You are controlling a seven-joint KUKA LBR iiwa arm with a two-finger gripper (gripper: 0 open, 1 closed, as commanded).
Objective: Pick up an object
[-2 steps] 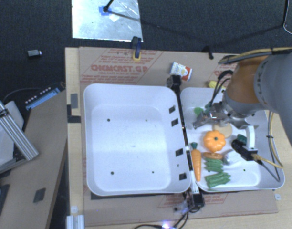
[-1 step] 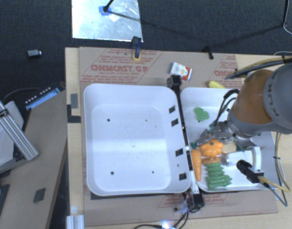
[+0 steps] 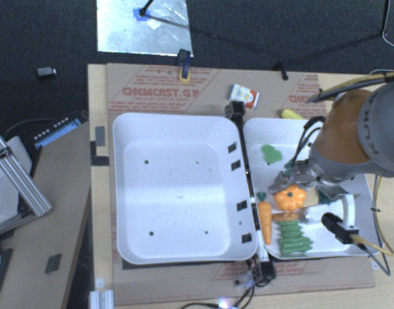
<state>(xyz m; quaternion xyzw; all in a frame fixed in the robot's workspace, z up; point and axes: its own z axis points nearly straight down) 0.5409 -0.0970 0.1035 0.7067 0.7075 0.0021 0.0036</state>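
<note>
Green pea pod [image 3: 293, 238] at right bin's [image 3: 274, 134] front, fingers [image 3: 292, 184] above orange pumpkin [image 3: 290, 199], their spread impossible to tell

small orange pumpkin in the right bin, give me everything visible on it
The small round orange pumpkin looks like smooth, slightly glossy plastic, squat and faintly ribbed. It sits in the right shallow white bin, near the middle, directly under the grey arm's wrist, which overlaps its top edge. A long orange carrot lies just to its lower left, and a bumpy green pod-like vegetable lies below it; whether either touches it is unclear. A flat green leaf-shaped piece lies apart above it. Whether anything grips it cannot be told.
</note>
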